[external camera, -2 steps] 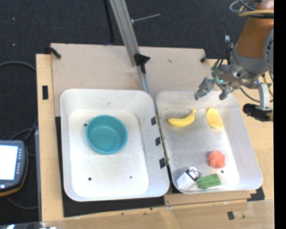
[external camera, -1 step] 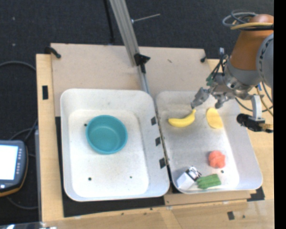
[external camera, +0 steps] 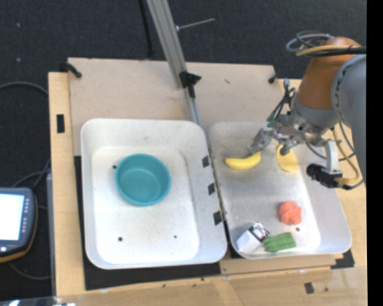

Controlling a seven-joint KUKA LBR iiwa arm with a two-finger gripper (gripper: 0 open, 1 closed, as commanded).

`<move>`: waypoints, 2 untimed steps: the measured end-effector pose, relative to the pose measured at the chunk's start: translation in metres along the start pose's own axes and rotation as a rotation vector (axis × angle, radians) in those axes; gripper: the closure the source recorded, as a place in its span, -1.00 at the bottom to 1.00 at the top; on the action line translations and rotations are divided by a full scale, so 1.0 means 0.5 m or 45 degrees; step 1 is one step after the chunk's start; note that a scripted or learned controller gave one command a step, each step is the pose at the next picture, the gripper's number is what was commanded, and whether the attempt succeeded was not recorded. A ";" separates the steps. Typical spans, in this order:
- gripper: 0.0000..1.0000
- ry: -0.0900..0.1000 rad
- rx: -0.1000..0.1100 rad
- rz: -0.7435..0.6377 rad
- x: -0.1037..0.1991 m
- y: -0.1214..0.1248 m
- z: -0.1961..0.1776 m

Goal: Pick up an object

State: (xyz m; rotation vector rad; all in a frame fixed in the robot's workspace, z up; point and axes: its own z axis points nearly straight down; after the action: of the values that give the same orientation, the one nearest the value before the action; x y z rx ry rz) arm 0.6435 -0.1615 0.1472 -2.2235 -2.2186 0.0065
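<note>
So the pick isn't happening yet: the gripper [external camera: 270, 143] is hanging low over the right bin [external camera: 319, 241] with its fingers spread, nothing between them. The banana [external camera: 242, 162] is lying just beside the left fingertip, a yellow lump [external camera: 287, 160] by the other. A red object [external camera: 290, 212] and green one [external camera: 279, 242] are sitting untouched nearer the front. Closing and lifting is still to come
</note>
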 end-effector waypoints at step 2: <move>1.00 0.001 -0.008 0.006 -0.004 0.001 0.069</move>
State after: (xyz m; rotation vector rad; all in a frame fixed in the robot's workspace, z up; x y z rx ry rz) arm 0.6441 -0.1635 0.1125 -2.2316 -2.2161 -0.0005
